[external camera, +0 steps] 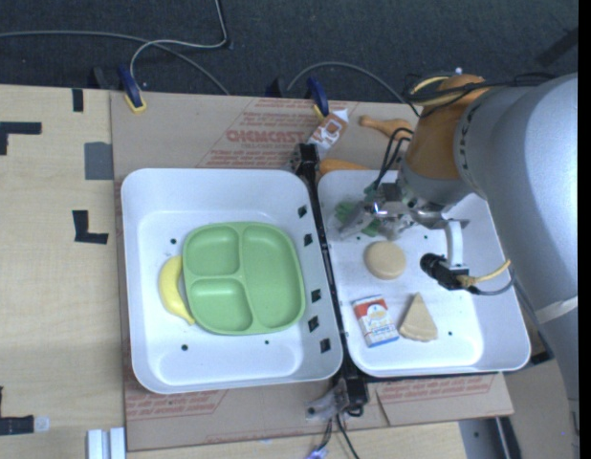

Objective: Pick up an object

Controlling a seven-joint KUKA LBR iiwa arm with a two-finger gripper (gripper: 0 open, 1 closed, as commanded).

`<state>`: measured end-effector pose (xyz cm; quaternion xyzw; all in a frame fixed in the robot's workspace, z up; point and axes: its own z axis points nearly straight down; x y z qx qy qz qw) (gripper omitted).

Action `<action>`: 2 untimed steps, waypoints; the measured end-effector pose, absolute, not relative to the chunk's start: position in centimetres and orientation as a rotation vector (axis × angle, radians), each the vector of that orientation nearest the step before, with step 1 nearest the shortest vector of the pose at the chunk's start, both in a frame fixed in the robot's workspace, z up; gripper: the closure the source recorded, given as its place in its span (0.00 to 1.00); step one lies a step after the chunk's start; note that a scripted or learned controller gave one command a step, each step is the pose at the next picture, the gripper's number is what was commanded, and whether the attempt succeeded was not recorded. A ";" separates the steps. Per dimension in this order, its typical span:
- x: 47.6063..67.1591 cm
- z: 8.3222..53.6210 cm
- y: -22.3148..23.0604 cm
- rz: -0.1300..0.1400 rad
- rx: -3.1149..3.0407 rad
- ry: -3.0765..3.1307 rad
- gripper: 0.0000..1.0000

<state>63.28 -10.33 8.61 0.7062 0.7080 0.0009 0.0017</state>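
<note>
The gripper (383,208) is down in the right bin (487,342), near its back left corner, over something green (351,214); I cannot tell how its jaws stand. Just in front sits a round tan piece (384,259), then a wedge (419,319) and a small red carton (374,321)

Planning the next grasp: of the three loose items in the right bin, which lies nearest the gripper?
The round tan piece, just below the gripper. The wedge and small red box lie farther down.
</note>
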 end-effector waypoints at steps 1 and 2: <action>66.7 8.5 -10.4 -0.009 2.226 2.227 0.00; 66.8 9.5 -10.5 -0.009 2.220 2.225 1.00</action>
